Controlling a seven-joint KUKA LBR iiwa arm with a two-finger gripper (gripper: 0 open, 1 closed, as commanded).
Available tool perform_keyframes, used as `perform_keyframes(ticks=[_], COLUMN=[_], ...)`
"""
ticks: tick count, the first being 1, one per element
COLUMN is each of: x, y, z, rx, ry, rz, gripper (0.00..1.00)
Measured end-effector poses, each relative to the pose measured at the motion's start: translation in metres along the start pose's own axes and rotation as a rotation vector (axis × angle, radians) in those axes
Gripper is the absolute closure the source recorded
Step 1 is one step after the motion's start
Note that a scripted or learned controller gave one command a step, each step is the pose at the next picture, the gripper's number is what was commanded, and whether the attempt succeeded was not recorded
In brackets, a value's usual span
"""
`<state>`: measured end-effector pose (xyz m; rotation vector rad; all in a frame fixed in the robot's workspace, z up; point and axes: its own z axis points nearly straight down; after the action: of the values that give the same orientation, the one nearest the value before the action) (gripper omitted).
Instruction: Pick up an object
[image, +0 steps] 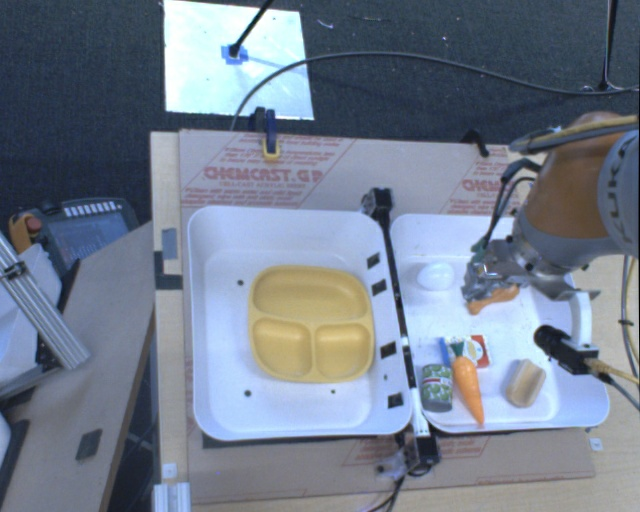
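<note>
**Orange object under the gripper — pick not yet confirmed**

The orange object (497, 294) lies on the floor of the right bin (600, 400), with the gripper (484, 279) down on it; whether the fingers are closed cannot be told, so nothing is lifted yet. That bin also holds a white egg (435, 275), a carrot (468, 388), a green can (437, 387), a small carton (478, 350) and a tan block (525, 383). The left bin (215, 330) holds a yellow divided tray (312, 322) — nothing lies in its compartments.
</note>
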<state>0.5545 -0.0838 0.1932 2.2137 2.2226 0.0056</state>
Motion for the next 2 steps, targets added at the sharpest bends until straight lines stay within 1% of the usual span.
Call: perform_keyframes(ticks=[1, 2], x=[0.0, 0.038], y=[0.002, 0.028], z=[-0.032, -0.03], rx=[0.0, 0.002], ry=[0.0, 0.001], rz=[0.0, -0.004], gripper=[1.0, 1.0])
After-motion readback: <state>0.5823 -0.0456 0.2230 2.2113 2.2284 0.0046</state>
